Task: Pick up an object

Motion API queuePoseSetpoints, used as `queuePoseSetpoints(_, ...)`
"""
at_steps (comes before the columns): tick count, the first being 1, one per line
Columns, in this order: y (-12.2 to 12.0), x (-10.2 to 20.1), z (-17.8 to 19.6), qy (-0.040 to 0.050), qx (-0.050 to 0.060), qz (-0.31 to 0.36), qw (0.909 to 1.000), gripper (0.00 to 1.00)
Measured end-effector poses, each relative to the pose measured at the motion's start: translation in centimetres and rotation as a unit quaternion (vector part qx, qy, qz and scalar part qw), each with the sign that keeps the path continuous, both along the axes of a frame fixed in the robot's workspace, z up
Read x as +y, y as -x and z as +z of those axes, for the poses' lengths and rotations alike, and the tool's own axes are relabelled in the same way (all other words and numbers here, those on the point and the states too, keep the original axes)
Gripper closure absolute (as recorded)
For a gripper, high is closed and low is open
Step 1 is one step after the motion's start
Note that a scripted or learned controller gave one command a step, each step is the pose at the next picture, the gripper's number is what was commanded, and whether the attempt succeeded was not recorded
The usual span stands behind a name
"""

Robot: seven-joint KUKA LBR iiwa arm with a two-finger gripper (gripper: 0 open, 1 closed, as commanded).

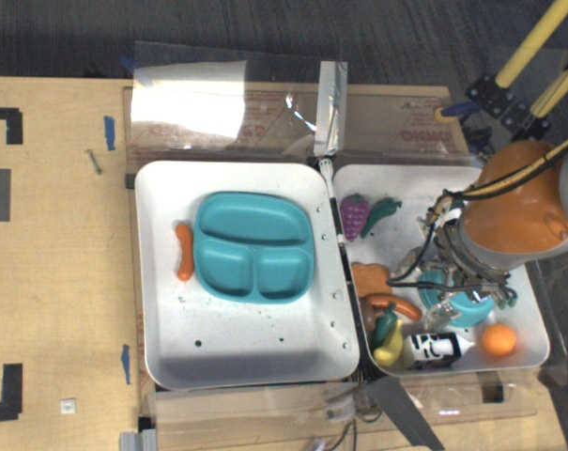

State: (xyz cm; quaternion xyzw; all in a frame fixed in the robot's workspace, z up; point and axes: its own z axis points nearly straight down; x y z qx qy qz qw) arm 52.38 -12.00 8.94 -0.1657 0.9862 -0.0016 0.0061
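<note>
From above, the left bin (pixel 161 346) in mid-frame keeps a teal tray (pixel 255 245) with a carrot (pixel 184 252) beside it, out of the way. The right bin (pixel 410 188) holds the pickable clutter: grapes (pixel 354 216) at its top, a banana (pixel 389 346), a black-and-white bottle (pixel 437 346) and an orange (pixel 498 340) along its lower edge. The gripper (pixel 448 301) hangs low over that cluster, near a teal item (pixel 471 306); cables hide it, so I cannot tell its opening or any hold.

Place: we take this for a robotics lab.
Evidence: a taped plywood bench (pixel 49 252), two white bins (pixel 161 346), clear guard panels (pixel 190 111), and toy food (pixel 356 216) as props.
</note>
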Motion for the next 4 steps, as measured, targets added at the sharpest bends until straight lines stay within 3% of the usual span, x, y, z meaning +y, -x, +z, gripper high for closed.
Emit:
queuePoseSetpoints(1, 2.2, 2.0, 0.8, 0.0073, -0.019, 0.139, 0.9901, 0.0)
queuePoseSetpoints(2, -3.0, -5.6, 8.8, 0.0011, -0.001, 0.04, 0.9992, 0.0)
queuePoseSetpoints(3, -2.7, -4.7, 3.6, 0.0059, -0.013, 0.048, 0.9987, 0.0)
queuePoseSetpoints(4, -0.1, -0.3, 0.2, 0.0008, -0.004, 0.02, 0.9998, 0.0)
